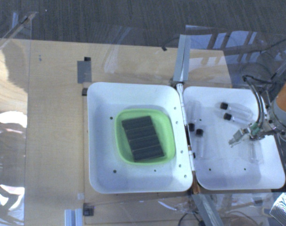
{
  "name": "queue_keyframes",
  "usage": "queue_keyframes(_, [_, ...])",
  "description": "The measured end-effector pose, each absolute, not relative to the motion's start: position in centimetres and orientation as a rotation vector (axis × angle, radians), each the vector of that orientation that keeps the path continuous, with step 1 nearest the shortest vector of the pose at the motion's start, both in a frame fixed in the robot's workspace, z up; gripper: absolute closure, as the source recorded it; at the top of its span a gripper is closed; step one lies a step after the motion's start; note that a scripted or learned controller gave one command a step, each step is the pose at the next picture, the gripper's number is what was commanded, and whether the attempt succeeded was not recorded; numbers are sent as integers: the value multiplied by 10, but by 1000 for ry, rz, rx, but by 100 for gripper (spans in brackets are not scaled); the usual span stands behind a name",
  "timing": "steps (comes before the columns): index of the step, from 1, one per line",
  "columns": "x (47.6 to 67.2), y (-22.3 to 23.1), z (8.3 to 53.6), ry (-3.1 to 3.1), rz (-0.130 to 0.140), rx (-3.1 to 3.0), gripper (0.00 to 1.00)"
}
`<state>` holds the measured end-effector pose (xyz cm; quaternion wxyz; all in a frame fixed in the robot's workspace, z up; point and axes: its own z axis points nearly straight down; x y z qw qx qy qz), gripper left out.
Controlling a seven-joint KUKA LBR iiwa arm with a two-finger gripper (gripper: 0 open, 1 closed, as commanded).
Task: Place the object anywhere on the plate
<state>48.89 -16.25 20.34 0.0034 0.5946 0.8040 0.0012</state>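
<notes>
I see pale wood-grain worktop [48,126] on the far left, smooth and washed with glare. On it sits the left bin [98,126], a shallow white plastic tray with rounded corners and a few small dark holes in its floor. In the middle of that bin lies the plate [121,140], a lime-green squarish dish with soft corners and a raised rim. A dark grey ribbed slab [143,138], rectangular and slightly tilted, lies flat inside the plate and covers most of its floor.

A thin metal strip [182,62] runs up from the seam where the two bins meet. The right bin [227,173] is the same white plastic. Near its left wall I see two small clear vials with black caps [194,129], close together. Further right, toward the top, lie two larger clear vials [236,112], also black-capped, lying on their sides just beside each other; their bodies are see-through and hard to trace against the white.

The pincer [244,134] hangs low over the right part of this bin, below those larger vials, its pale metallic fingers [237,138] pointing left. They look a little apart, but I cannot tell how far, nor whether anything is between them. A clear vial [254,150] lies just beneath the pincer. The arm's orange band [285,100] shows at the right edge.
</notes>
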Motion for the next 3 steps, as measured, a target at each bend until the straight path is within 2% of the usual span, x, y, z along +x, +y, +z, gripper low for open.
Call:
queue_keyframes(1, [489,-206,243,2654,3,1664,0])
queue_keyframes(2, [489,-206,327,2828,2,1337,0])
queue_keyframes(3, [489,-206,328,3035,-1,765,0])
